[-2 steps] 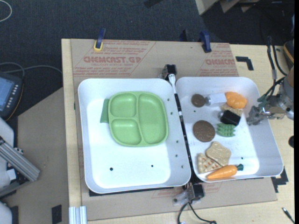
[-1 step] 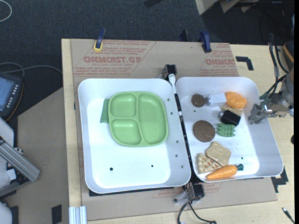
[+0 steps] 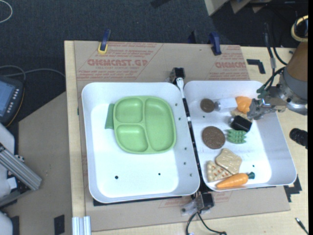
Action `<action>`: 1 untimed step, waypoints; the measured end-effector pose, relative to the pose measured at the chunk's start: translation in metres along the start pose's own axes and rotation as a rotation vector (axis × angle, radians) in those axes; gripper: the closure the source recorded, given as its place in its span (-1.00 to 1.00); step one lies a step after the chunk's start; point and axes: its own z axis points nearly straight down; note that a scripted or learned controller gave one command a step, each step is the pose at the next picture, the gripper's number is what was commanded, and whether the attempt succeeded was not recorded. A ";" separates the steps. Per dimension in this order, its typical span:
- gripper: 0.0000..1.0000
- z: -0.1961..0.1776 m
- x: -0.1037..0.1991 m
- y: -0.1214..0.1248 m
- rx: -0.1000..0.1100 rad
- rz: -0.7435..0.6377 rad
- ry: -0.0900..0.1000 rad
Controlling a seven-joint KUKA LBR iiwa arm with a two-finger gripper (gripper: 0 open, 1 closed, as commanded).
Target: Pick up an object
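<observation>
Two shallow white bins sit side by side on a bench covered with brown paper-faced board, which two clamps hold at its far edge.

Camera view: the left bin (image 3: 98, 180) holds a green divided tray (image 3: 144, 124). The right bin (image 3: 281, 153) holds the candidate objects: a small brown disc (image 3: 208, 105), a larger brown disc (image 3: 213, 137), an orange piece (image 3: 243, 103), a black block (image 3: 240, 124), a green ridged item (image 3: 236, 136), two cracker-like pieces (image 3: 224, 164) and a toy carrot (image 3: 234, 180). The gripper (image 3: 257, 110) hangs over the far right part of this bin, just beside the orange piece and the black block. Its opening cannot be judged at this resolution, and no object is seen held.

Procedure: the step in hand appears to be the descent onto a target, probably the black block or the orange piece. Both lie close together, so center on one item only, to avoid nudging its neighbour aside. Close only once the target is clearly straddled.

Surroundings: dark carpet lies around the bench, cables trail at the left, and a small screen stands at the left edge.
</observation>
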 end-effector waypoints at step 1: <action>1.00 0.010 0.048 0.027 0.001 0.000 0.000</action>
